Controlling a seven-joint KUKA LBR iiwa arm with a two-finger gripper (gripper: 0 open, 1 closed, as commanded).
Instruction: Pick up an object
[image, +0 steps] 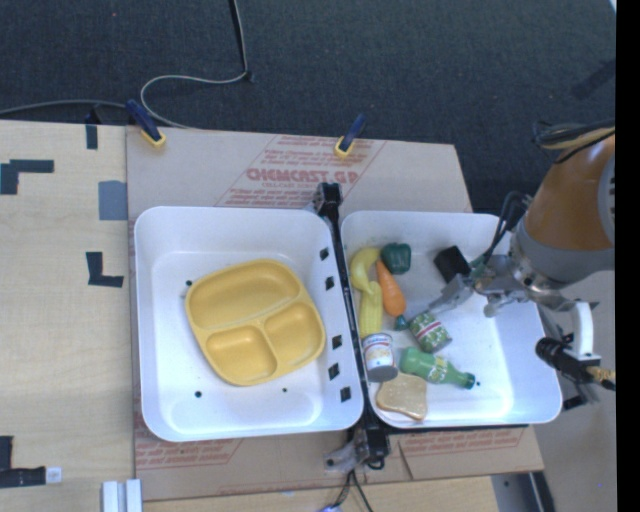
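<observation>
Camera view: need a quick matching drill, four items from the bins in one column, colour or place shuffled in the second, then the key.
Items:
1. divided plate
2. carrot
3. bottle
4. toast slice

Descriptions:
A. orange, beside the banana in the right bin
B. tan, at the right bin's near left corner
C. yellow, alone in the left bin
D. green, lying on its side just behind the toast

Pairs: 1-C, 2-A, 3-D, 4-B
</observation>
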